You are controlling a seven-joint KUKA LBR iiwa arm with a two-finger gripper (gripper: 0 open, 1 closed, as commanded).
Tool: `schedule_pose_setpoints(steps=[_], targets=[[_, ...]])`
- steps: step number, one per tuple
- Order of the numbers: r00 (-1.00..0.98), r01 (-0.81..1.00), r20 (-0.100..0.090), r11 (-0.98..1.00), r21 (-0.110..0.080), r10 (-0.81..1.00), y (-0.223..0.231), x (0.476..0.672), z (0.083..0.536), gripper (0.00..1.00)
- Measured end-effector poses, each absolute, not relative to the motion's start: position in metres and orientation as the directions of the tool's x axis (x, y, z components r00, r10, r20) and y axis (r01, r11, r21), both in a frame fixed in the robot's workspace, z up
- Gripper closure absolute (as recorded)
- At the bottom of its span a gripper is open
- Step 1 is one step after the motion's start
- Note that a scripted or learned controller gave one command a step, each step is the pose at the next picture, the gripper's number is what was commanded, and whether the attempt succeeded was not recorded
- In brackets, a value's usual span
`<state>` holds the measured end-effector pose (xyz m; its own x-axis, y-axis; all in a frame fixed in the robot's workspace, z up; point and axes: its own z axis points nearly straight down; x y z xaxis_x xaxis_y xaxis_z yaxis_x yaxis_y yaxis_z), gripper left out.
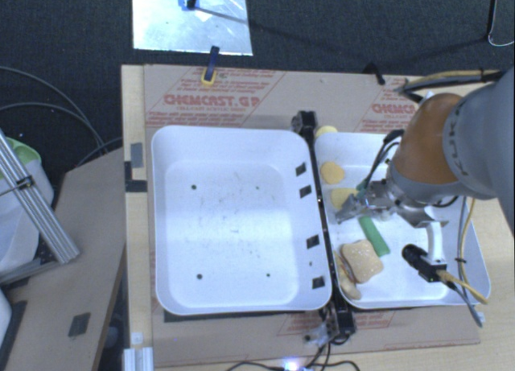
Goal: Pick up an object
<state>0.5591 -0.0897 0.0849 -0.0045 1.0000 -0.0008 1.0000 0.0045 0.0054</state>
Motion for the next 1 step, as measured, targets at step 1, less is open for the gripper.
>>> schedule_pose_setpoints(steps=[1], targets=[[-0.004,1.000,0.000,0.004,0.004,1.000,-0.0899,0.5580,0.0956,1.00]])
